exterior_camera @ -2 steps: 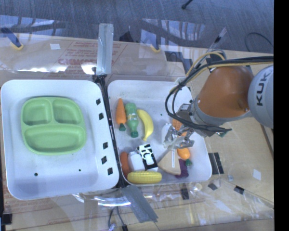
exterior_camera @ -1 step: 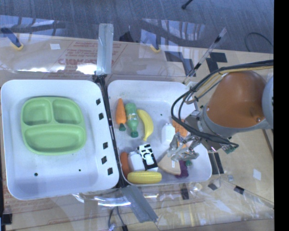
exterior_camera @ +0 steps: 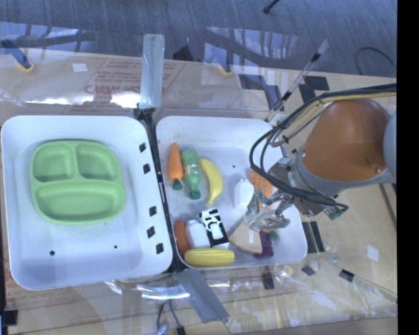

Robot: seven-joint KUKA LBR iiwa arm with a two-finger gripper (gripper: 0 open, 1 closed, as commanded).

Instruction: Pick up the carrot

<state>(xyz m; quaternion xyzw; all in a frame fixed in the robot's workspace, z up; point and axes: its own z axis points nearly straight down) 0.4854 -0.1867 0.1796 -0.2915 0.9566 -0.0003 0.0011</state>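
Note:
The carrot (exterior_camera: 174, 165) lies upright along the left side of the right bin (exterior_camera: 195, 125), orange with a darker tip, right beside a green bottle (exterior_camera: 190, 174). My gripper (exterior_camera: 267, 216) hangs low over the right part of that bin, above a slice of bread (exterior_camera: 246, 240) and a purple piece (exterior_camera: 267, 245). It is well to the right of the carrot, with a banana (exterior_camera: 211, 179) between them. Its metal fingers look slightly spread with nothing clearly between them.
A green divided plate (exterior_camera: 77, 181) rests in the left bin (exterior_camera: 28, 257). The right bin also holds a corn cob (exterior_camera: 209, 257), a black-and-white carton (exterior_camera: 212, 227), a white item (exterior_camera: 243, 193) and a red piece (exterior_camera: 181, 235). Cables loop from the orange wrist (exterior_camera: 349, 142).

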